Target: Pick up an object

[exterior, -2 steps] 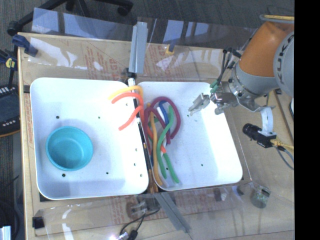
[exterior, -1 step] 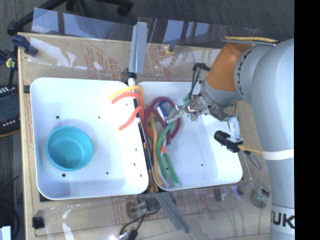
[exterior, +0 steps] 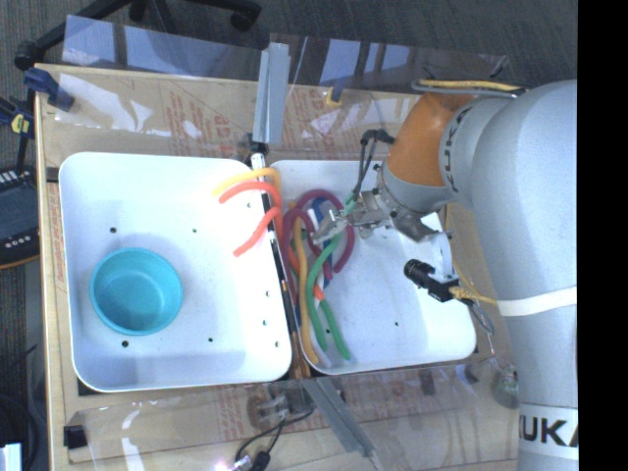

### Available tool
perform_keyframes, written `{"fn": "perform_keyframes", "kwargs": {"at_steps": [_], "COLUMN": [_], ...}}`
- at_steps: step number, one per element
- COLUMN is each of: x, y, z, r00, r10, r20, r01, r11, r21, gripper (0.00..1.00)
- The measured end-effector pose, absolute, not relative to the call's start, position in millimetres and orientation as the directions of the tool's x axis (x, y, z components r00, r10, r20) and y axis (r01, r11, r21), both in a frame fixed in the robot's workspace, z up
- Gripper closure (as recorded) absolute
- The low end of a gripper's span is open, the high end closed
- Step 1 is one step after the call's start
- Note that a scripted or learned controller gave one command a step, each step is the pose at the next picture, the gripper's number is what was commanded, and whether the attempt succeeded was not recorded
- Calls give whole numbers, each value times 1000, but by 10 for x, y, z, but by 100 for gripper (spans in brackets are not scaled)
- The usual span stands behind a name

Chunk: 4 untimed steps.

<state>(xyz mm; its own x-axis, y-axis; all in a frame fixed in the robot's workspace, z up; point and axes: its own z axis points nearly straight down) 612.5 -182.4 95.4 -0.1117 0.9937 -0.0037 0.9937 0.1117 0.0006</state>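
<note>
i have the arm (exterior: 510, 194) reaching in from the right, bent down over the right bin (exterior: 432, 337), and the gripper (exterior: 329, 226) sits low in the tangle of flexible tubes (exterior: 319, 273) piled against that bin's left wall. i read that as a descent onto the densest part of the pile, where a blind grab has the best odds of catching something. from this slanted view i cannot tell how the hand is set; the metal parts at its tip blur into the purple loop (exterior: 329, 209) right beside them, and i see nothing clearly held.

the right bin holds the tube bundle: a green strand (exterior: 329, 327) and a yellow-orange one (exterior: 306, 337) running down toward the near wall, and the purple loop curled at the top. the rest of its floor is bare white.

an orange tube (exterior: 253, 214) and a yellow one (exterior: 238, 180) drape over the divider into the left bin (exterior: 88, 180), probably because they are long and springy and won't lie flat. the left bin also holds a teal bowl (exterior: 136, 290) standing upright near its lower left, well apart from the tubes.

the likeliest thing to lift is the tangle under the hand, though linked strands may drag along.
</note>
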Motion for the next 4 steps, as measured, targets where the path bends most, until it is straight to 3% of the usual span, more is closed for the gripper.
{"fn": "perform_keyframes", "kwargs": {"at_steps": [1,2,3,4], "x": [6132,6131,6092,6106], "y": [-1816,-1822,-1716,-1723], "z": [1062,1064,972,1088], "r00": [-114,-114,-286,-288], "r10": [993,993,958,958], "r20": [-2,-4,-2,-4], "r01": [993,993,958,958], "r11": [114,114,286,288], "r21": [0,0,3,4], "gripper": [100,0,0,100]}}
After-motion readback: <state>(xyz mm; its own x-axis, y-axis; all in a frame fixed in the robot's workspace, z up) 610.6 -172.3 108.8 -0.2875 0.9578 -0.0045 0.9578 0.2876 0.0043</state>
